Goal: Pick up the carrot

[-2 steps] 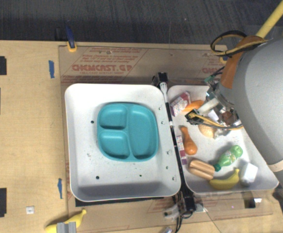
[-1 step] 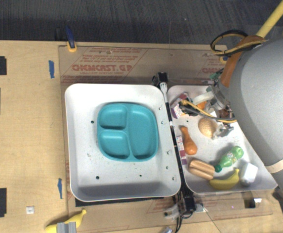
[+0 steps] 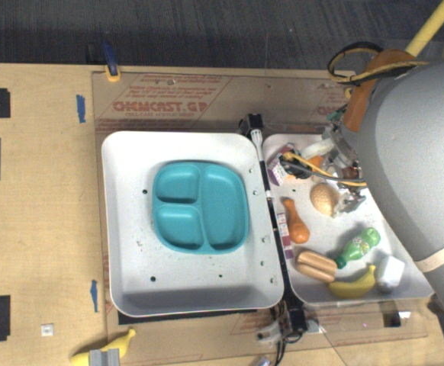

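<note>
The carrot (image 3: 295, 221) lies in the right bin (image 3: 405, 277), close to its left wall, thin end pointing to the far side and its thick orange end nearer, just beside a purple-and-white packet (image 3: 284, 231) along that wall. The end effector (image 3: 347, 180) hangs over the far part of the same bin, to the right of the carrot and apart from it, and how far open it is I cannot tell, because the grey arm (image 3: 413, 143) and a tangle of cables cover it; nothing is seen held in it. Clutter is likely the main risk: a pale round onion-like item (image 3: 323, 198) sits just right of the carrot, between it and the end effector, and a hot dog (image 3: 316, 265) lies just nearer. A descent slightly off could probably nudge the round item, clip the bin wall, or close on the packet instead. The carrot's taper could also let it slip. The left bin (image 3: 130, 204) holds a teal divided plate (image 3: 201, 206).
</note>
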`<state>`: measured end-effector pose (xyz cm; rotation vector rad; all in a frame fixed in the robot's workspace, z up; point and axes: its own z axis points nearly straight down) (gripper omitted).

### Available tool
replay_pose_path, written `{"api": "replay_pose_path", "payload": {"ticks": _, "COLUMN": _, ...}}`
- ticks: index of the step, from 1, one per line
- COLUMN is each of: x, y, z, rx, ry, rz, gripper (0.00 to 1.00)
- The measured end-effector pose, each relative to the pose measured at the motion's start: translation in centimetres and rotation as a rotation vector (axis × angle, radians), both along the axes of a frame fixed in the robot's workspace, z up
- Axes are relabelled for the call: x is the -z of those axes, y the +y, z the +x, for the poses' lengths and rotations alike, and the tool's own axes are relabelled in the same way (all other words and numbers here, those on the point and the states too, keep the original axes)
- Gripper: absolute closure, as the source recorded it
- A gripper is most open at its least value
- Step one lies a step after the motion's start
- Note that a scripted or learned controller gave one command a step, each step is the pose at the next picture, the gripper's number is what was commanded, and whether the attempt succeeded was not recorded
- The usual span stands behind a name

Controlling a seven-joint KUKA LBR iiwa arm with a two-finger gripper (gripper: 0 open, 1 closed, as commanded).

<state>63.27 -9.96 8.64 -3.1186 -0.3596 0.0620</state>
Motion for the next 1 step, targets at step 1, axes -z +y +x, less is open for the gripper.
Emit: {"api": "replay_pose_path", "payload": {"ticks": 1, "x": -0.25, "y": 0.78, "z": -5.01, "rx": -0.154, "ry": -0.041, "rz": 0.009, "gripper": 0.0}}
